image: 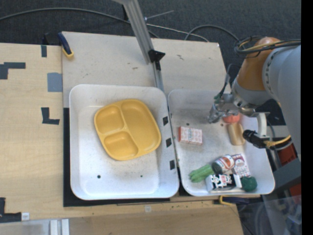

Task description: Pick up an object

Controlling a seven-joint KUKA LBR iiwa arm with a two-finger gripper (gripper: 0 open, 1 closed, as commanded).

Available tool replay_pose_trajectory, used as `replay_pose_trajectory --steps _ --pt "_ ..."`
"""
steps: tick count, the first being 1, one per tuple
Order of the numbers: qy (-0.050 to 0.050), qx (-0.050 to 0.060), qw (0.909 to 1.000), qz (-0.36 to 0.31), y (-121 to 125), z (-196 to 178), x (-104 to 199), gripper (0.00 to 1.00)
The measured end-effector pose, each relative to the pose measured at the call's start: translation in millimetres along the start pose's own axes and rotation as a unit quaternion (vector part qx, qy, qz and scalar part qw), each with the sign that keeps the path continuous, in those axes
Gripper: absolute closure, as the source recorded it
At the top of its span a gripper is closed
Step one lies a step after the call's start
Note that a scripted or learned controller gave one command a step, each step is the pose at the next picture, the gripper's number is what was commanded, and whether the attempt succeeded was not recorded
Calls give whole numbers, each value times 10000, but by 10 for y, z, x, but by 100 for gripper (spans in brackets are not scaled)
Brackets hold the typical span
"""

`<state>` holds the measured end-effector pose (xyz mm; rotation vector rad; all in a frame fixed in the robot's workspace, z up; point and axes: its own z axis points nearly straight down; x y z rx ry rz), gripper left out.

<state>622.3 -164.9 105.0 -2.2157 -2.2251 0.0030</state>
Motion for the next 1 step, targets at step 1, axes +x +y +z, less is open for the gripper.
replay_pose_trajectory --steps 1 --pt "-2 -32 10000 11 100 -574 15 100"
